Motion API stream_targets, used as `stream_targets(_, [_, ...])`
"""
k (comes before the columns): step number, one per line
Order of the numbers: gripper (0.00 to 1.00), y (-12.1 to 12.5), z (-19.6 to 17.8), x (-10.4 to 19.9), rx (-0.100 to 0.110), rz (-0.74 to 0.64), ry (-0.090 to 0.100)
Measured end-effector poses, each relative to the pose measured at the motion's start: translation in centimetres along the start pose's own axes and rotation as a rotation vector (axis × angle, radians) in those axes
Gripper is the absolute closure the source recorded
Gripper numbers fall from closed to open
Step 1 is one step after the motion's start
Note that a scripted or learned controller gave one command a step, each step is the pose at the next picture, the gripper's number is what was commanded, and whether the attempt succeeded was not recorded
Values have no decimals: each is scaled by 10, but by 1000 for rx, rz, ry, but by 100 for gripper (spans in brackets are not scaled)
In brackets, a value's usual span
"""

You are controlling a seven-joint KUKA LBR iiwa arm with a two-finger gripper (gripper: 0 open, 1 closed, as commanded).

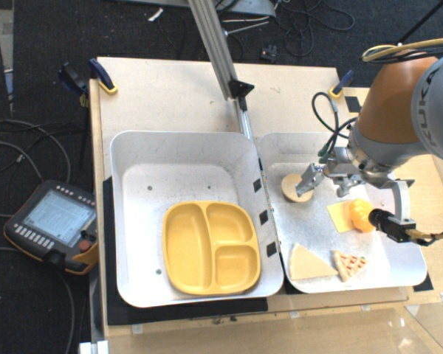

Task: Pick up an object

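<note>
My gripper (325, 184) hangs open over the back of the right bin (399, 275), nothing between its fingers. The left fingertip (306, 186) overlaps the right edge of a round tan disc (291, 189); I cannot tell whether they touch. The other fingertip (345, 186) stands just behind a flat yellow square (340, 217) with an orange ball-like piece (362, 216) on its right side. Near the bin's front lie a pale tan wedge (308, 263) and a small lattice-topped triangular piece (351, 265).
The left bin (133, 168) holds a yellow three-compartment plate (211, 246). A metal pole (215, 39) slants down to the bins' shared back edge. Black clips (264, 216) sit along the wall between the bins. A teach pendant (52, 226) lies on the floor at left.
</note>
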State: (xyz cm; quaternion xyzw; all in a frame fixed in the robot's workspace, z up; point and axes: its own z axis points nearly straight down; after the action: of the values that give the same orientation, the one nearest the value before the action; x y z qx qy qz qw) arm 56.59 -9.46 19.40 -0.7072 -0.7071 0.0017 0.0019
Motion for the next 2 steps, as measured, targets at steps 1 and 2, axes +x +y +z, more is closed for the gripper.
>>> stream_targets(1, [0,-9,58,-4,2,1,0])
stream_targets(2, [0,-9,99,-4,-5,0,-1])
